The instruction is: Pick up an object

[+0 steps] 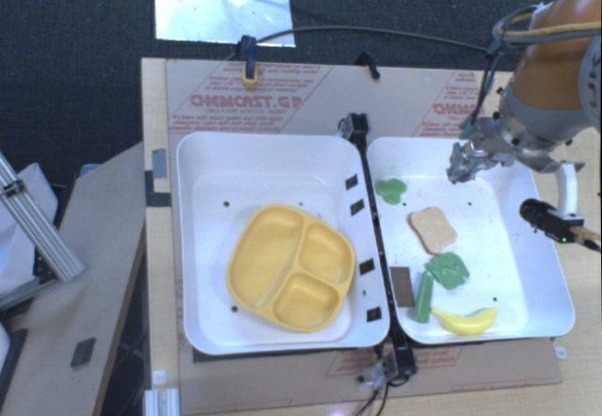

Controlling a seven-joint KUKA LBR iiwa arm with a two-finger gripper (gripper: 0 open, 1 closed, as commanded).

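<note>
Pincer (464, 165) upper right of frame, over right bin (546, 287) back edge; can't tell if open, nothing seen in it. Bread slice (433, 230), banana (465, 320), green leaf (448, 269) lie center-right, lower.

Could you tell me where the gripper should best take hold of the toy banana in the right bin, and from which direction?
Probably across the middle of the banana, coming straight down. It lies flat near the bin's front wall, and its narrow curved body suits fingers closing across the short width.
</note>
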